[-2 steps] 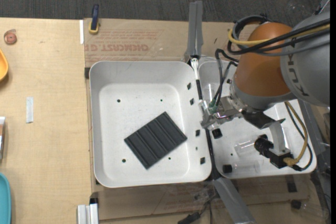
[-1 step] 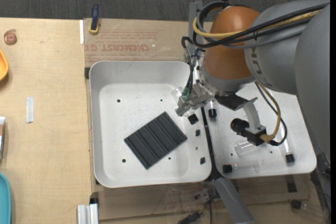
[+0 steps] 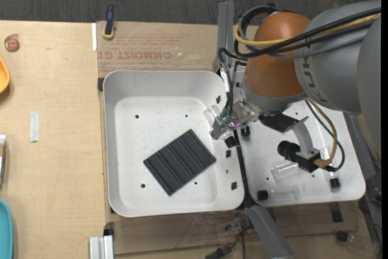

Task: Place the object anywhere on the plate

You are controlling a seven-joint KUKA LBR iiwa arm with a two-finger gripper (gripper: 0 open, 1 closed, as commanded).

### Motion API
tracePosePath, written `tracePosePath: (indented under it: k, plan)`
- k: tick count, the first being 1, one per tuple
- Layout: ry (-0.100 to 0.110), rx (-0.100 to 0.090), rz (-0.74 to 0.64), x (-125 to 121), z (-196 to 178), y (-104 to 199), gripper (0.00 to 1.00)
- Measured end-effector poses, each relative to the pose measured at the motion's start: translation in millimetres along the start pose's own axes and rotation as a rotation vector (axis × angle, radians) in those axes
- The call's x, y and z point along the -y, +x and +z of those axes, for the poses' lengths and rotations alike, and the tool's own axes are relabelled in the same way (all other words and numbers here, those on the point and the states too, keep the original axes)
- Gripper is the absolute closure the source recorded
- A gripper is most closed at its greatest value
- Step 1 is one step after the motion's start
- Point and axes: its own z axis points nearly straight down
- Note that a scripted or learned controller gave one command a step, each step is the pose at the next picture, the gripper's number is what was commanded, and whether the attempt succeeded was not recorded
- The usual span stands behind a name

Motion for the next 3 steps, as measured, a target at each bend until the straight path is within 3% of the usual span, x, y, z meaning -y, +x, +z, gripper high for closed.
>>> tracePosePath:
  k: [1, 2, 3]
  plan:
    - [0.000, 0.000, 0.000, 0.0, -0.1, -0.1, 0.00]
    - [0.002, 0.000, 0.003, 0.4, -8.0, -1.7, 1.00]
    - [-0.004, 0.002, -0.401, -8.5, -39.3, 2.1, 1.00]
